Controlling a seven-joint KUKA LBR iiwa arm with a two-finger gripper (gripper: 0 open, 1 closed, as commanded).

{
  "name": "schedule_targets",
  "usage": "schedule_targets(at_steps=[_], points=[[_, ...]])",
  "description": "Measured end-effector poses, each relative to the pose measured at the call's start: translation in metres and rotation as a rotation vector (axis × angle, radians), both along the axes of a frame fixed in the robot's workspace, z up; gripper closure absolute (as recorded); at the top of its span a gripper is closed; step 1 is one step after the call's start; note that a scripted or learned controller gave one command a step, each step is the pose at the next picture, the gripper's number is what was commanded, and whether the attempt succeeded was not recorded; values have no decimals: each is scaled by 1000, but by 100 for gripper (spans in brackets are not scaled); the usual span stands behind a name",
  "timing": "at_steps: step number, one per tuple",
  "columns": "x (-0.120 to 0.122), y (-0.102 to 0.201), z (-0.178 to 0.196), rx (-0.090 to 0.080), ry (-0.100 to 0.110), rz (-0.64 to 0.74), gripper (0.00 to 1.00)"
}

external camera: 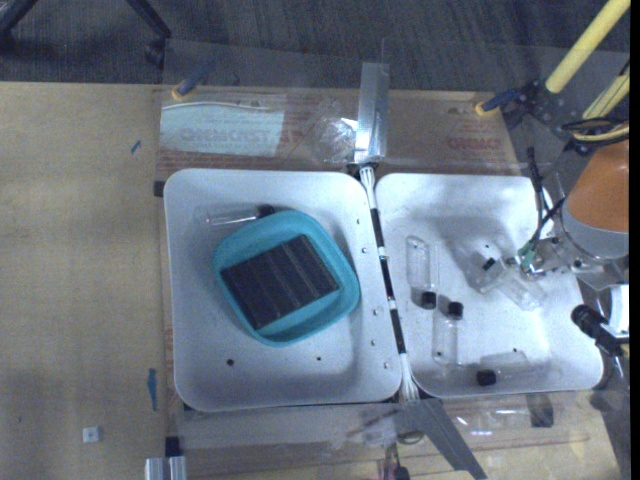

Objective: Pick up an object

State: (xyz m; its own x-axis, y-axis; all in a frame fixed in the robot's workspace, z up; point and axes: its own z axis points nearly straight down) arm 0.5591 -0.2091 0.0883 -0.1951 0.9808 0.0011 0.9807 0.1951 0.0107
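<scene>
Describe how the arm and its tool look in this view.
The arm enters from the right as a rounded orange band above a grey wrist section. Thin dark cables run along it toward the tool, a small metallic piece with green details. A black fitting sits lower on the arm.

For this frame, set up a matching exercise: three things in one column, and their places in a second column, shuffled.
Things:
1. teal tray
2. clear tubes
3. gripper

Places:
A. lying scattered in the right bin
B. over the right bin's right side, close to its edge
C. lying in the left bin, holding a dark ribbed insert

Pairs: 1-C, 2-A, 3-B
</scene>
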Motion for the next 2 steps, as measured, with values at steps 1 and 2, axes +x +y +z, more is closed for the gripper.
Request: schedule_targets(at_steps=[1,2], points=[[1,-3,7,-4,-1,-3,100],[1,-1,7,-1,1,-1,0]])
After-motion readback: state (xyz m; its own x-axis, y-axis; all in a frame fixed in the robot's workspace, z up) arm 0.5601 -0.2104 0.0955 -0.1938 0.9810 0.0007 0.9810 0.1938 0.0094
